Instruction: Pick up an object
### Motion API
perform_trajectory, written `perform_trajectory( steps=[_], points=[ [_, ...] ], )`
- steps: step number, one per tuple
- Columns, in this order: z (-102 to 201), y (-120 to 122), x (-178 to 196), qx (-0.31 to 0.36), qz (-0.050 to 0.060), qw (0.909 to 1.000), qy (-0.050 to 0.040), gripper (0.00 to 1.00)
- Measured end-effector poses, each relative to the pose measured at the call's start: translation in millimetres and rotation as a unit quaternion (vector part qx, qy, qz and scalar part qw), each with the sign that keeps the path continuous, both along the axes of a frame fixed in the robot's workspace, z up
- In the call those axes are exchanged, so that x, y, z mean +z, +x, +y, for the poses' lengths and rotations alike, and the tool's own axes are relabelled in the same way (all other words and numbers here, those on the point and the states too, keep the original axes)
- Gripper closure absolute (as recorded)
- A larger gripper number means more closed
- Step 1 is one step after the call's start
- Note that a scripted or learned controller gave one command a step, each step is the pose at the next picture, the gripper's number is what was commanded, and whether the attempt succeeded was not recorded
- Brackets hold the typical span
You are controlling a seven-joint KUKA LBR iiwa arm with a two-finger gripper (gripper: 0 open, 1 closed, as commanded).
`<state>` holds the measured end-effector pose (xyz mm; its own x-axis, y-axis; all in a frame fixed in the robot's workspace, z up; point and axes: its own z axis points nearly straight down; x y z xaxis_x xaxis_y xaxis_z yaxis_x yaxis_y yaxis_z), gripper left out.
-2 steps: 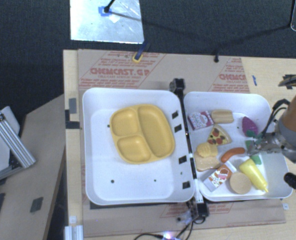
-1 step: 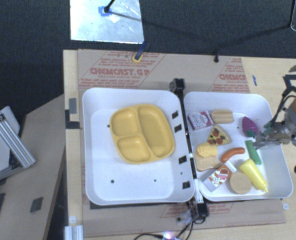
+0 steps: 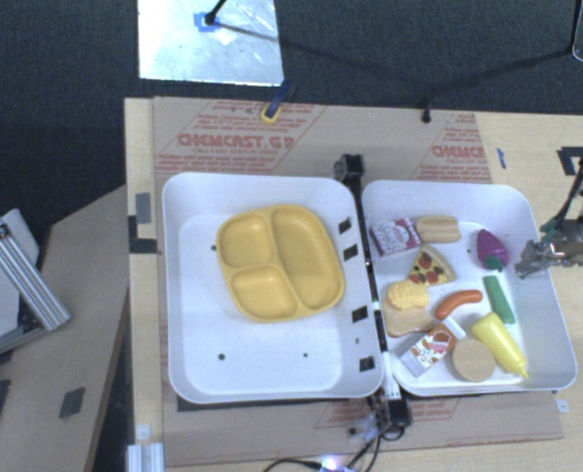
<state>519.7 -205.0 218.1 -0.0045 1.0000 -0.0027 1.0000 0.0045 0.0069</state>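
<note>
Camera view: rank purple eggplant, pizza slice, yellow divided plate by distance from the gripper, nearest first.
1. Purple eggplant, right bin, just left of the gripper at that bin's right rim.
2. Pizza slice, middle of the right bin.
3. Yellow divided plate, left bin, across the divider.

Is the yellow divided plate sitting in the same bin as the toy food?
No, the yellow divided plate lies alone in the left bin, apart from the food.
</note>
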Motion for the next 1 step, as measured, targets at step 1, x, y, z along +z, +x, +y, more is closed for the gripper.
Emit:
perform_trajectory(
  steps=[1],
  points=[
    [48.2,12.0,11.2,0.002,0.001,1.0,0.0014,1.0]
  ],
)
